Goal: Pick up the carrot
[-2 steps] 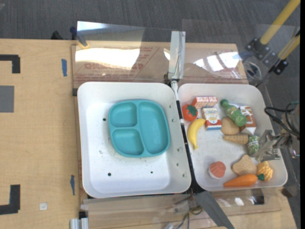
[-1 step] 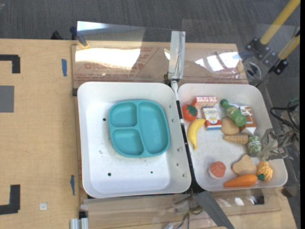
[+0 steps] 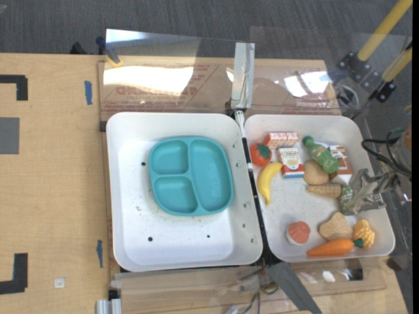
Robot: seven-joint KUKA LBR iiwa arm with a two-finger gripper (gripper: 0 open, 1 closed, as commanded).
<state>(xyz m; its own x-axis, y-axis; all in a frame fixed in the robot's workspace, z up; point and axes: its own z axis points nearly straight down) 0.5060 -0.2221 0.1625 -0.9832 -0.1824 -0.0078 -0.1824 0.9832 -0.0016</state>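
The carrot [image 3: 330,247] lies on its side in the right-hand bin [image 3: 281,211], close to the near wall, with its pointed end toward the middle of the bench. It is crowded: a tan biscuit-shaped piece [image 3: 336,226] sits just behind it, a small yellow corn cob [image 3: 364,233] touches or nearly touches its thick end, and a round red slice [image 3: 298,233] is just off its tip.

What I take to be the gripper [image 3: 359,193] is a grey, blurred shape at the right side of that bin, behind the carrot and near a tan cone-like piece [image 3: 325,190]. The view is too soft there for me to tell whether it is spread wide or closed, and I see nothing held in it.

As I judge it, the step in hand is the approach. I would bring the gripper toward the near wall and over the carrot's middle, then turn the wrist so the closing line runs across the carrot's short width, not along its length. I would come straight down on the orange body, away from the corn and biscuit, since a skewed descent could snag a neighbour or pin the carrot against the bin wall. The left bin [image 3: 131,175] with its teal divided plate [image 3: 191,175] plays no part here.
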